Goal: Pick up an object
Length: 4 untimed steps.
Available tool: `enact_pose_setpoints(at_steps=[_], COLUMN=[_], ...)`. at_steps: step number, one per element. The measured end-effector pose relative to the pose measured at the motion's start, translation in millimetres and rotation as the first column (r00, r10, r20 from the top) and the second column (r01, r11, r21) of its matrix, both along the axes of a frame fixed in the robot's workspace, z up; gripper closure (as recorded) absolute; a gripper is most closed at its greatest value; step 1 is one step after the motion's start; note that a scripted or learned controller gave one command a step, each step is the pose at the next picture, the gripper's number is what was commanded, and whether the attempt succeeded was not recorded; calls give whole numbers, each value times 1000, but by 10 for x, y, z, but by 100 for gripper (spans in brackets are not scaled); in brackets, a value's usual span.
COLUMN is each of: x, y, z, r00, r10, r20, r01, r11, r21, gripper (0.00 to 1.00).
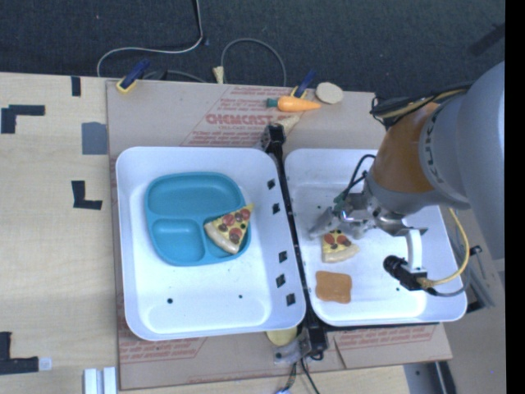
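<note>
Two shallow white plastic bins sit side by side on a brown cardboard sheet laid over the pale wooden bench. The left bin holds a blue divided plastic plate, and a toy pizza slice with red toppings rests on the plate's right edge, partly over its rim.

In the right bin, the grey arm with its orange band reaches in from the right, and its two-finger gripper hangs low over the bin's middle. Whether the pincer is apart or together cannot be told from this angle. Just near of the gripper lies a second small toy pizza slice, close under the tool but not visibly between its fingers. Nearer still, a flat brown toy biscuit-like square lies on the bin floor, apart from the slice.

Beyond the bins, at the far edge of the cardboard, an orange toy carrot lies just beside a pale round toy piece. A white cable loops across the dark carpet further back
</note>
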<state>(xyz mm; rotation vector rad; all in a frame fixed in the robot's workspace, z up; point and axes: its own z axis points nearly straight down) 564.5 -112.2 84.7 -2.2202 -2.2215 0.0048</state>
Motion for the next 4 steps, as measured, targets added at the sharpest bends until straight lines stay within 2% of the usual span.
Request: enact_pose_setpoints(at_steps=[1,2,3,4], x=[624,1056,1036,928], y=[186,114,-165,193], z=[13,5,135,2], r00=[1000,1000,1000,1000], r10=[3,3,-1,2], r20=[7,4,3,4], r01=[-3,-3,1,-2], r11=[1000,1000,1000,1000], r21=[-1,0,0,-2], gripper=[0,0,0,0])
